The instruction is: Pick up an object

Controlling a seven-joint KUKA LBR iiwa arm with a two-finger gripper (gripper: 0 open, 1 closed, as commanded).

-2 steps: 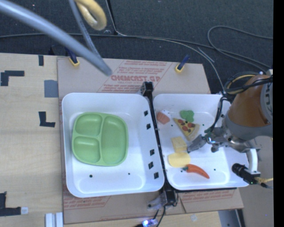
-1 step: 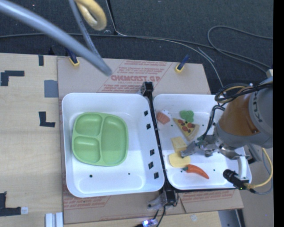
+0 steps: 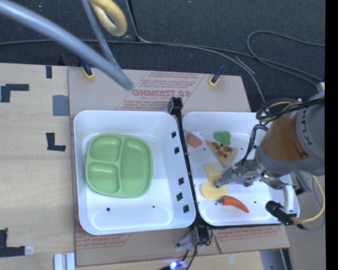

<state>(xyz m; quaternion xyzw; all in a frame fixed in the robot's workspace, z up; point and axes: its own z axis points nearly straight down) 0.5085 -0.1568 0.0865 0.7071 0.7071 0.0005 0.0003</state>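
Although the arm (image 3: 288, 142) has its end effector (image 3: 224, 178) low inside the right bin (image 3: 274, 217), we cannot tell from this slanted view whether its tips are spread or closed, nor whether anything sits between them. They lie just at the meeting of a pale yellow square slice (image 3: 212, 170) and a yellow rounded piece (image 3: 212, 191), so either could be the thing to pick up; we judge the grasp not yet made.

Several things could go wrong. Both yellow pieces look thin and flat against the bin floor, so the tips may slide over them and close on nothing. Because the two pieces touch or overlap, a push on one could drag the other. An orange carrot-like piece (image 3: 234, 203) lies just near of the yellow round one and could be nudged aside. A pizza slice (image 3: 222, 152), a green piece (image 3: 222, 137) and a small pink piece (image 3: 194, 140) sit farther off, toward the far side of the bin, and seem safe.

The wrist and its cabling hide the right part of that bin, so more objects could lie beneath. The left bin (image 3: 95, 211) holds a green divided tray (image 3: 119, 164). At the far left, blurred grey tubing (image 3: 63, 34) and a yellow loop (image 3: 110, 16) cross above the bench (image 3: 31, 158); we cannot make out what they are.
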